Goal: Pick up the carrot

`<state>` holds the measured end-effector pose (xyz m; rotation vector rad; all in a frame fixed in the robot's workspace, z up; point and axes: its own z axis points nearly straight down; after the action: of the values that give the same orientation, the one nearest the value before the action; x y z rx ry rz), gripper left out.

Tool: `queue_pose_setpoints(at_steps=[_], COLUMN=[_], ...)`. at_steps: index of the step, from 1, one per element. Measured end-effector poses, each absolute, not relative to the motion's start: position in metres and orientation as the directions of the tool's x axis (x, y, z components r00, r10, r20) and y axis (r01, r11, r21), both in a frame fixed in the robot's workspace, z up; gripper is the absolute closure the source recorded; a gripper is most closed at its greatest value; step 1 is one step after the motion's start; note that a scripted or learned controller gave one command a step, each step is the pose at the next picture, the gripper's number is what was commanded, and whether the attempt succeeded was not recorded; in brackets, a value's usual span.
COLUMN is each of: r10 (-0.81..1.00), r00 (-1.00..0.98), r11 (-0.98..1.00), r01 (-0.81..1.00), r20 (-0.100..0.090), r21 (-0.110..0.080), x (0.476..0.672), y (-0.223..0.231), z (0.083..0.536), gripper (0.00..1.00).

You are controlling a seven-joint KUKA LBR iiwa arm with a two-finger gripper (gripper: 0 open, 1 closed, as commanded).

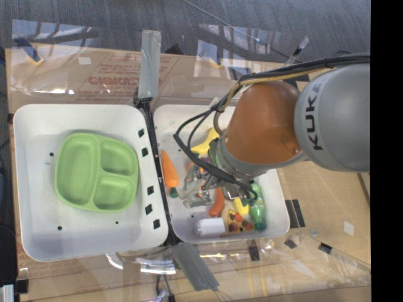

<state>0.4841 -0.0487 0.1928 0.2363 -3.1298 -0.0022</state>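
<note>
At the near edge of the right bin (277, 222), a white cylinder (210, 226) lies on its side, with a cluster of small toy foods just to its right, among them a green piece (257, 212) and some red and yellow bits too small to name. Just above the cylinder, the gripper (198, 190) hangs low inside this bin, its metal fingers pointing toward the bin's left half; whether they are open or closed cannot be told, and nothing can be seen between them. An orange-red piece (218, 204) lies right beside the gripper, on its right.

The carrot (169, 170) lies on the floor of the right bin along its left wall, orange body pointing away and green end (174, 193) toward the near side. It sits just left of the gripper, apart from it.

Farther back, a yellow item (206, 143) shows partly from under the arm's orange band (264, 128), which covers much of the bin's middle.

In the left bin (31, 168), a light green divided plate (97, 171) with three compartments rests flat near the centre.

Beyond both bins, a strip of grey tape (148, 65) runs over the cardboard and clear plastic sheeting.
</note>
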Motion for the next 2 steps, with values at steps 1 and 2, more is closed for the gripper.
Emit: queue_pose_setpoints(at_steps=[1, 2], r10=[-0.216, -0.325], r00=[-0.976, -0.946], r11=[0.976, 0.946], r01=[-0.216, -0.325], r20=[-0.001, -0.002], r21=[0.002, -0.002], x=[0.539, 0.573], y=[0.025, -0.033], z=[0.192, 0.215], gripper=[1.00, 1.00])
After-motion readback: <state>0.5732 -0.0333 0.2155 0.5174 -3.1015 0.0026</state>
